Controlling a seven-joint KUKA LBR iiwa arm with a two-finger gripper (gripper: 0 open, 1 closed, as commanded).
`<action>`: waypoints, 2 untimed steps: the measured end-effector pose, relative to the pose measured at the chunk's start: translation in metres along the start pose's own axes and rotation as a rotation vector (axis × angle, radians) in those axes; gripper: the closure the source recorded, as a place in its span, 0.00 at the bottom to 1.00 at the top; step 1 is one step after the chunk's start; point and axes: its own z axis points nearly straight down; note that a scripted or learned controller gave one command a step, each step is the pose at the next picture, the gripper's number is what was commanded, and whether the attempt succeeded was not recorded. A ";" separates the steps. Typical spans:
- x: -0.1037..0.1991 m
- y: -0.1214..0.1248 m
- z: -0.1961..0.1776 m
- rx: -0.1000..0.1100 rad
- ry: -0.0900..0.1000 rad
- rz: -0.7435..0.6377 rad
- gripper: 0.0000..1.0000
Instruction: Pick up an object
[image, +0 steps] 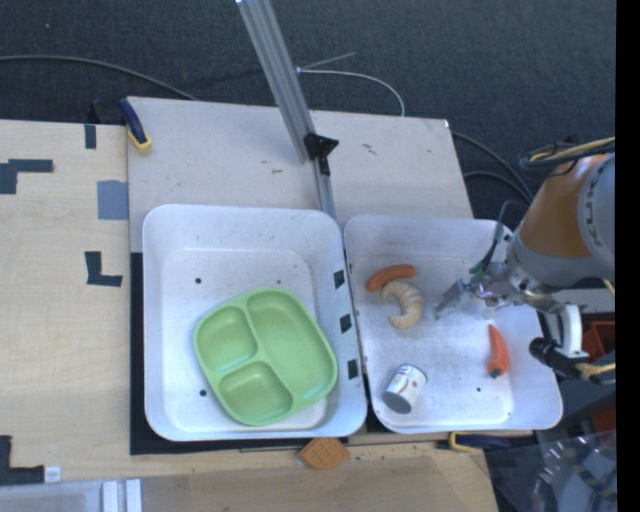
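Two white bins are seen side by side on the bench. The left bin (165, 300) holds a green divided plate (264, 355). The right bin (440, 240) holds four small items: a sausage (390, 277), a croissant (406, 304) just below and touching it, a small can (402, 388) lying on its side near the front edge, and a carrot (497, 352) near the right side.

The arm (565, 225) is reached in from the right, with the gripper (452, 299) low over the middle of the right bin. Whether the jaws are wide or narrow cannot be told; the tip is small and blurred. Nothing is seen held between them.

The nearest item is judged to be the croissant, lying just to the left of the gripper tip in the view, close but apart. Its long axis is curved, running roughly from top to bottom of the view. The sausage lies up-left with its long axis running across the view. The carrot lies down-right, long axis near vertical in the view. The can is well apart toward the front.

A short shift left is judged enough for the croissant, with the jaws set across its narrow width.
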 end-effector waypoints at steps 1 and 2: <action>0.001 0.001 0.016 -0.008 -0.004 -0.001 0.00; 0.001 0.001 0.006 -0.008 -0.003 -0.002 1.00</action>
